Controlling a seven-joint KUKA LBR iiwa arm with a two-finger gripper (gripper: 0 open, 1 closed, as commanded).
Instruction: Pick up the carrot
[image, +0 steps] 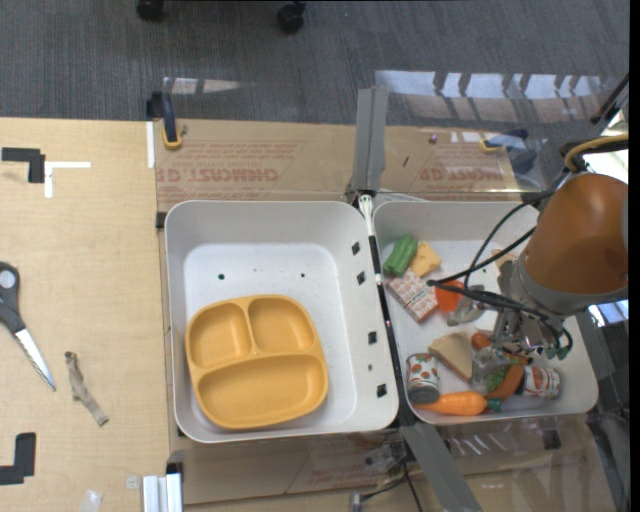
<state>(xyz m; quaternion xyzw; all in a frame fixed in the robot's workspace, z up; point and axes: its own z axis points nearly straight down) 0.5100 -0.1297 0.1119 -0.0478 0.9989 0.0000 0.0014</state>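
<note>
The carrot (461, 404) lies lengthwise left-to-right at the right bin's (580, 398) near edge; the hand (503, 362) hangs just above-right; its grip cannot be told.

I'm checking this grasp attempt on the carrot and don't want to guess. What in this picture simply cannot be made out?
- Gripper: open or shut is unreadable in the camera view; the arm's orange band and cables cover it.
- Carrot: contact with the gripper cannot be judged; it lies at the right bin's front edge.
- Toys beneath the wrist: partly hidden by the arm, identities unclear.
- Small can: label too small to read.
</note>
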